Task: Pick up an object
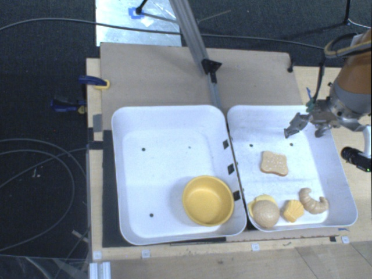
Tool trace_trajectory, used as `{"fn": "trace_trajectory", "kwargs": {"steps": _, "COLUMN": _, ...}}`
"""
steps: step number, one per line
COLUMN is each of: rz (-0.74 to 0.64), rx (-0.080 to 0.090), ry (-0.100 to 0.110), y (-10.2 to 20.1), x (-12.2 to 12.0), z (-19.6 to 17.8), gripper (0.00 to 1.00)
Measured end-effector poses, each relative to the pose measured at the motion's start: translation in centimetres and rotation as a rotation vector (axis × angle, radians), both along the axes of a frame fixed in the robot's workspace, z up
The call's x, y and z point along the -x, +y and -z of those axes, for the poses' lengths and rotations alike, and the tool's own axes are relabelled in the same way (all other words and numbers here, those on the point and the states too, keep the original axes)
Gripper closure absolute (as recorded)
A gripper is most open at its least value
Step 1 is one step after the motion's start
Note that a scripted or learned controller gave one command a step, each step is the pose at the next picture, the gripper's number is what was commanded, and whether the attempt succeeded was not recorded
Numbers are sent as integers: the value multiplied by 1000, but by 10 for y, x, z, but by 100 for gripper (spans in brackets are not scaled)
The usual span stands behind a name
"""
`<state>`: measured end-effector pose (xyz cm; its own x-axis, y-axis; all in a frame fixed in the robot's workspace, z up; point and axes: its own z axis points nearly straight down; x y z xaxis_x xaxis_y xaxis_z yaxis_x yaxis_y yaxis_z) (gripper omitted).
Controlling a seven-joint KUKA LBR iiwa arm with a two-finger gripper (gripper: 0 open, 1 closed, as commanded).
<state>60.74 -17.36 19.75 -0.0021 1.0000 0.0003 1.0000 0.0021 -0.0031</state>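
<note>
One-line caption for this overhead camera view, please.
Hand open above the right bin, which holds toast, croissant and bun; yellow bowl in the left bin.

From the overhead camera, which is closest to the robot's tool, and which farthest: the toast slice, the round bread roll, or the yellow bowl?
Measured from the tool in the camera view:
1. Toast slice, in the right bin, just below and left of the tool.
2. Round bread roll, at the right bin's front left corner.
3. Yellow bowl, in the left bin, across the divide.
</note>
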Motion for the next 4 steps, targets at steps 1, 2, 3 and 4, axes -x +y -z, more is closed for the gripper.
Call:
{"fn": "trace_trajectory", "kwargs": {"steps": 1, "rz": 2, "rx": 0, "ry": 0, "y": -8, "x": 8, "z": 52, "gripper": 0}}
{"fn": "trace_trajectory", "kwargs": {"steps": 2, "rz": 3, "rx": 1, "ry": -5, "y": -8, "x": 7, "z": 103, "gripper": 0}}
{"fn": "trace_trajectory", "kwargs": {"steps": 3, "rz": 3, "rx": 2, "ry": -12, "y": -7, "x": 4, "z": 89, "gripper": 100}}
{"fn": "trace_trajectory", "kwargs": {"steps": 4, "rz": -2, "rx": 3, "ry": -12, "y": -14, "x": -6, "z": 30, "gripper": 100}}
